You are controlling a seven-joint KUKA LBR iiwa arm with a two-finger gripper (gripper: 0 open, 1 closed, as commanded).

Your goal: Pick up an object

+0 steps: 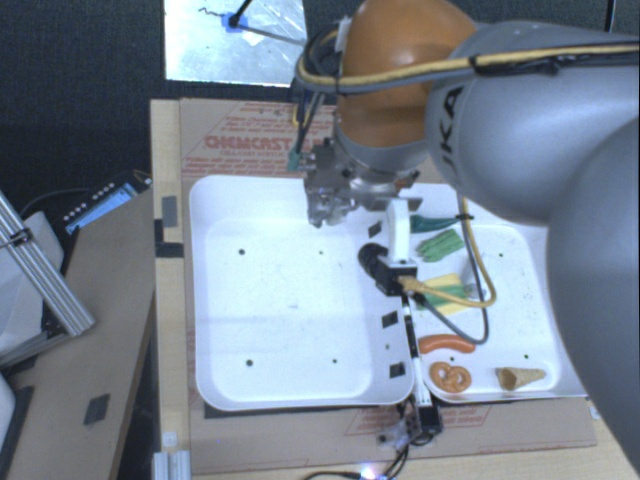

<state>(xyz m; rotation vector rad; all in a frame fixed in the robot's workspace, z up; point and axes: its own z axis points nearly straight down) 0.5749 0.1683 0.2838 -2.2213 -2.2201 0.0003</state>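
Pretzel, cone in right bin

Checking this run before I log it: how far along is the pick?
Done: the arm has reached in; its gripper sits over the far edge of the left bin. In hand: nothing seen between the fingers. Left: the pick itself. The pretzel, cone, orange piece, yellow piece and green piece all lie in the right bin.
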